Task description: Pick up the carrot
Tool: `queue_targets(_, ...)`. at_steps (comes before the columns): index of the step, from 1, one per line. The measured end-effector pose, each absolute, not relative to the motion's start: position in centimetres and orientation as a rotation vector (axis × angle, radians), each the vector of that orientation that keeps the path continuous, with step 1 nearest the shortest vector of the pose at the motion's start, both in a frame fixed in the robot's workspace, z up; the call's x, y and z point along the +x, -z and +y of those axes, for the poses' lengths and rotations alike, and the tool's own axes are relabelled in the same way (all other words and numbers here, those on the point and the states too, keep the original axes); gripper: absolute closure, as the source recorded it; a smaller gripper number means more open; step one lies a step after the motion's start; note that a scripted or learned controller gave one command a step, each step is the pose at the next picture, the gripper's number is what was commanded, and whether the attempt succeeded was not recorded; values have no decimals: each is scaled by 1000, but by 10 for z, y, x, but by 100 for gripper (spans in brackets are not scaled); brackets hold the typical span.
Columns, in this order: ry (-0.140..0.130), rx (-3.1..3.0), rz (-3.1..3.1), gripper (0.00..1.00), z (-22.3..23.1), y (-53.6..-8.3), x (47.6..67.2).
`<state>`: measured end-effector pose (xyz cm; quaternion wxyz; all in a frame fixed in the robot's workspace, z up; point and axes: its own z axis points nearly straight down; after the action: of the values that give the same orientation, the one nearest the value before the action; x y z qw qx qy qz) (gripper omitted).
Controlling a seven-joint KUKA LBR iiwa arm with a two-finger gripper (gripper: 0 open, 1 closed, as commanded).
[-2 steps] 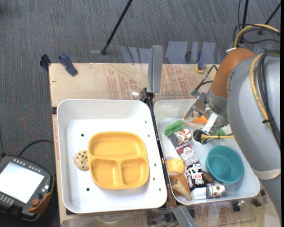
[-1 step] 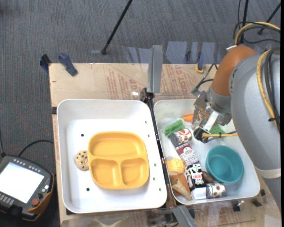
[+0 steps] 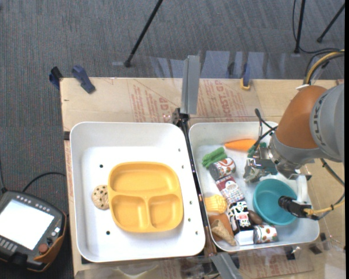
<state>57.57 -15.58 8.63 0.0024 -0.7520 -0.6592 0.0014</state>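
The carrot (image 3: 240, 145) is an orange tapered piece lying near the back of the right bin (image 3: 221, 131), pointing left. My gripper (image 3: 256, 168) hangs just right of and in front of the carrot's thick end, above the teal bowl (image 3: 274, 201). The carrot lies apart from the gripper and nothing shows between the fingers. The arm's orange band (image 3: 299, 120) sits above the gripper and hides the bin's right back corner.
The right bin also holds a green piece (image 3: 213, 156), small printed cans (image 3: 224, 168), a corn cob (image 3: 215, 203), a cone-like piece (image 3: 223, 229) and other toys. The left bin (image 3: 93, 138) holds a yellow divided plate (image 3: 145, 195) and a cookie (image 3: 100, 197).
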Motion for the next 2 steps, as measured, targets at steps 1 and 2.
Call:
queue_targets(1, -5, -2340, -2088, 100, -195, -86, 473)
queue_targets(2, 8, -2342, -2106, 100, -205, -204, 478)
